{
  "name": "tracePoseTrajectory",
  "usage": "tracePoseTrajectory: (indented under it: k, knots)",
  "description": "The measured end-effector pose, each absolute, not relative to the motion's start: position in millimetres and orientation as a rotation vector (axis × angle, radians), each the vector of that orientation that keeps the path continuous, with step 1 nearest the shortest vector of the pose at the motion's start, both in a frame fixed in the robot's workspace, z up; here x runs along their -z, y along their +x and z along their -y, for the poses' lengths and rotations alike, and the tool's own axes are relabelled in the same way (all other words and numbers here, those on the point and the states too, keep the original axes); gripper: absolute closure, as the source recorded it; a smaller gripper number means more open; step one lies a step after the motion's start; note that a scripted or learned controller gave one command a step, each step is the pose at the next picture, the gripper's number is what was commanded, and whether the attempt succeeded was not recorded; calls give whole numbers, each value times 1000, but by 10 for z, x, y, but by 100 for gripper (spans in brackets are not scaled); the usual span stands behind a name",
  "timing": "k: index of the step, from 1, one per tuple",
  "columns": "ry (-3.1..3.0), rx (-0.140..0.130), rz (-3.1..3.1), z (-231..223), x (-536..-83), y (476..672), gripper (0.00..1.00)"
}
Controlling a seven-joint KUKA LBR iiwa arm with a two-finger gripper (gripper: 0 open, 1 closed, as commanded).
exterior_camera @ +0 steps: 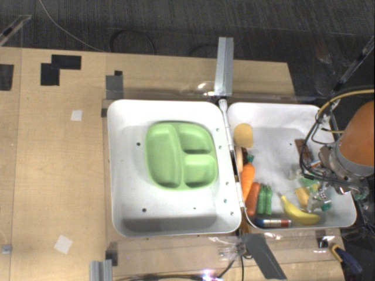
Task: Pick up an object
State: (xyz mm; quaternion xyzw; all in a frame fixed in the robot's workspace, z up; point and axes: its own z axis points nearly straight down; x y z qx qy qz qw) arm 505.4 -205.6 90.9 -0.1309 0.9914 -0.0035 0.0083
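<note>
1. Pale wood is covering the desk [53,174], which is carrying two white bins side by side.
2. Lying in the left bin [126,215] is a green divided tray [179,155].
3. Crowding the right bin [275,127] are a carrot [247,177], a curved yellow banana [299,213], green pieces and a marker.
4. Hovering just beside the banana's right end is the tool [319,201]; whether it is gripping anything, I cannot tell.

pale wooden bench [53,174] with black squares [58,68] at far left — beyond its far edge, dark grey carpet floor [176,10] crossed by thin cables [64,25]
</note>
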Motion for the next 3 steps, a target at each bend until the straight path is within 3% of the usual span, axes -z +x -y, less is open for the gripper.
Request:
tracePoseTrajectory:
  k: [2,3]
  knots:
    - [-504,11,-3087,2053,-909,5113,0]
    - [-456,5,-3086,1071,-914,5087,0]
